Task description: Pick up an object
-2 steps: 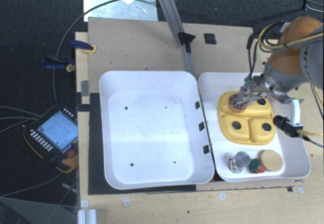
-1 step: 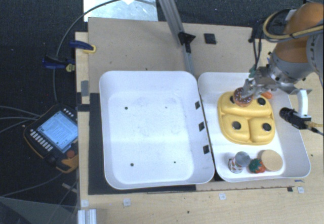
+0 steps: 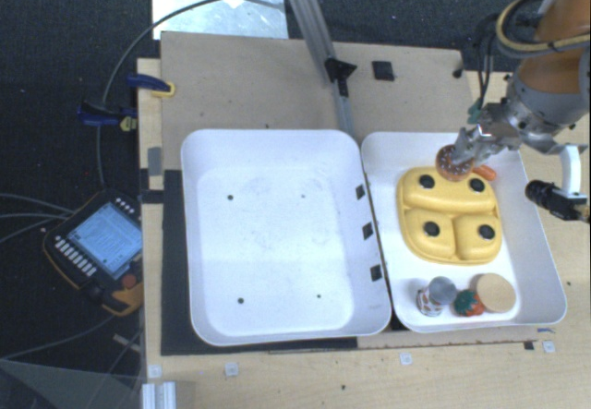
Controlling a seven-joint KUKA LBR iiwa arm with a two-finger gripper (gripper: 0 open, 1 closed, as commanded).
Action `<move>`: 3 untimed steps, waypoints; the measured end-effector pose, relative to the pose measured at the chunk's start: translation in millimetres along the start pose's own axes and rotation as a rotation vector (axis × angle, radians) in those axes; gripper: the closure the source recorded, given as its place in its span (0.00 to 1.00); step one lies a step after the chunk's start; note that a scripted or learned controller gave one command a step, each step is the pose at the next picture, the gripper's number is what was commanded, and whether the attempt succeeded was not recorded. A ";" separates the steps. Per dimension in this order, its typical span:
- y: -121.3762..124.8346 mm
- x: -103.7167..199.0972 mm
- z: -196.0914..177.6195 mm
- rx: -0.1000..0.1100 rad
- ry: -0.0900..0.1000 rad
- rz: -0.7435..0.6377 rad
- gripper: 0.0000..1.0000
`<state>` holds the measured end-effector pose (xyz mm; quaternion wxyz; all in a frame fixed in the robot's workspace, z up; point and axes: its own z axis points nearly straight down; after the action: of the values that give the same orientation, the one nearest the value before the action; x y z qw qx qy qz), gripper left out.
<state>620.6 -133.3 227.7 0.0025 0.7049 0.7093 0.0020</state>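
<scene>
The right bin (image 3: 545, 255) holds a large yellow moulded piece (image 3: 450, 215) with black dots. At that piece's far edge sits a small brown ring-shaped item (image 3: 452, 163), with a small orange item (image 3: 483, 174) beside it. My gripper (image 3: 468, 145) reaches in from the upper right, and its tip is right at the ring-shaped item; whether it touches is unclear. Along the bin's near edge lie a grey ball (image 3: 442, 287), a small white and red piece (image 3: 427, 304), a red and green piece (image 3: 468, 305) and a tan disc (image 3: 496, 292).
The left bin (image 3: 199, 213) stands beside the right one, joined by black clips. A grey pole (image 3: 309, 10) slants over the bench at the back. A pendant (image 3: 97, 246) lies off the bench to the left.
</scene>
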 end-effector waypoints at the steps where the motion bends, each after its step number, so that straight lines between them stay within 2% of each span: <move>1: 1.0 0.0 2.1 0.003 0.000 0.000 1.00; 2: 10.6 46.8 -6.1 0.003 0.002 -0.004 1.00; 3: 12.1 104.6 2.7 0.005 0.003 -0.004 1.00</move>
<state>632.1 -28.6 225.0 -0.0002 0.7034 0.7108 0.0013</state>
